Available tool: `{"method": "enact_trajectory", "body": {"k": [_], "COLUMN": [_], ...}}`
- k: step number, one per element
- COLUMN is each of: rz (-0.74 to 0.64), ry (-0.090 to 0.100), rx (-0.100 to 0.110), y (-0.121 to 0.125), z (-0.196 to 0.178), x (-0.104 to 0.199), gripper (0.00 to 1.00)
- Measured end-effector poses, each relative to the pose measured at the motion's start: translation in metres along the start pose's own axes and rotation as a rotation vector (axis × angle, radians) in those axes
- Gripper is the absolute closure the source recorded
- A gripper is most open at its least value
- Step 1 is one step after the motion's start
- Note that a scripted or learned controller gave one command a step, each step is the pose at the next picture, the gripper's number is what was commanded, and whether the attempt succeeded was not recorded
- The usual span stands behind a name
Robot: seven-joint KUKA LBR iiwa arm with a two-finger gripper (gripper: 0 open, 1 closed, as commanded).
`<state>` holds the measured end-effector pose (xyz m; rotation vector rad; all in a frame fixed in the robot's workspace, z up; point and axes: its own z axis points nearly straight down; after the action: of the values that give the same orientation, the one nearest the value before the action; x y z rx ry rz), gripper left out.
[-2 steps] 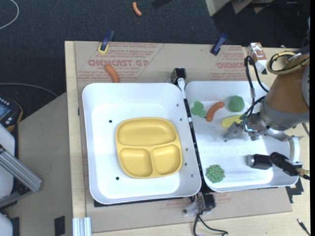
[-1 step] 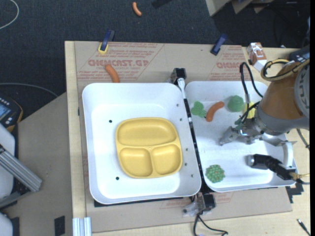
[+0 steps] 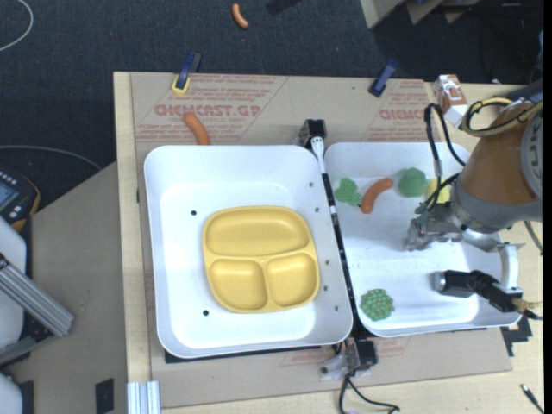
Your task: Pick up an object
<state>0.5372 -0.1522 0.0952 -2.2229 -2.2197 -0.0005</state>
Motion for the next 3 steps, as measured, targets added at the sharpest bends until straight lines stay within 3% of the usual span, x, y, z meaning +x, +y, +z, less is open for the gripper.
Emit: {"method": "enact_trajectory", "body": {"k": [2,3], "rz": [-0.003,-0.002], "ry": [-0.004,-0.003], "rx": [-0.009,-0.005], "y": [0.020,0.021], "z": [-0.112,-0.131], "x": [-0.010,-0.011], "gripper": [1.00,1.00]}}
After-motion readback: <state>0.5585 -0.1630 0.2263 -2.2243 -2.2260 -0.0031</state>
